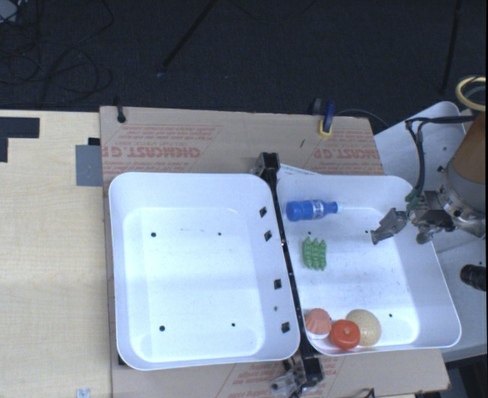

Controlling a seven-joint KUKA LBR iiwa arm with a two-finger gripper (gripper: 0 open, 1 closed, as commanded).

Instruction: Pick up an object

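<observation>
In the right bin (426, 305) lie a blue bottle (311, 210) near the back left, a green knobbly piece (314, 254) in front of it, and at the front a pink round item (317, 322), a red tomato-like ball (345, 333) and a tan ball (364, 326). My gripper (408, 225) hangs over the bin's right rim, to the right of the bottle and apart from every object. Its two fingers stand spread with nothing between them.
The left bin (128, 222) sits beside the right one, parted by a black clamp strip (281, 255). Both rest on cardboard (186, 143). The arm's body (471, 172) and cables crowd the right edge. A wooden bench top (36, 288) lies to the left.
</observation>
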